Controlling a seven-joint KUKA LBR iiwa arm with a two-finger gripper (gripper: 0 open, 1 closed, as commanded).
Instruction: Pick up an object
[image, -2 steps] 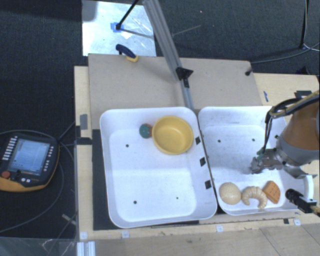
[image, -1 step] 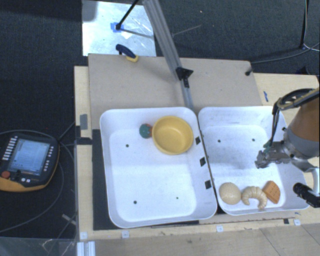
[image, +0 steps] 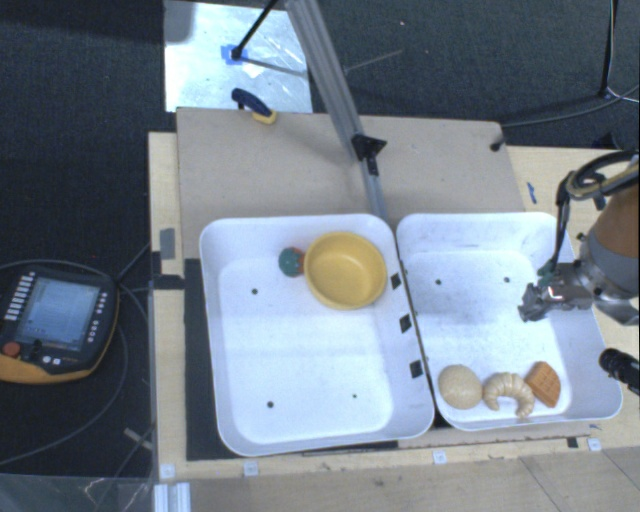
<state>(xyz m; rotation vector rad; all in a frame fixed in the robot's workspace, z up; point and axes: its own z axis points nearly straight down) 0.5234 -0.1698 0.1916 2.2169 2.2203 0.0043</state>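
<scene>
My gripper (image: 540, 298) hangs over the right side of the right bin (image: 470, 240), above and apart from the food items. Along that bin's front lie a pale round bun (image: 460, 386), a cream croissant (image: 510, 392) and an orange waffle-like square (image: 545, 383), side by side. In the left bin (image: 300, 400) a yellow bowl (image: 345, 270) sits at the back right, with a small green and red ball (image: 291, 262) touching its left side. Nothing shows between the fingers.
A grey camera pole (image: 335, 90) slants over the cardboard behind the bins. A teach pendant (image: 55, 322) lies on the floor at the left. Black clips (image: 405, 323) join the two bins at the middle.
</scene>
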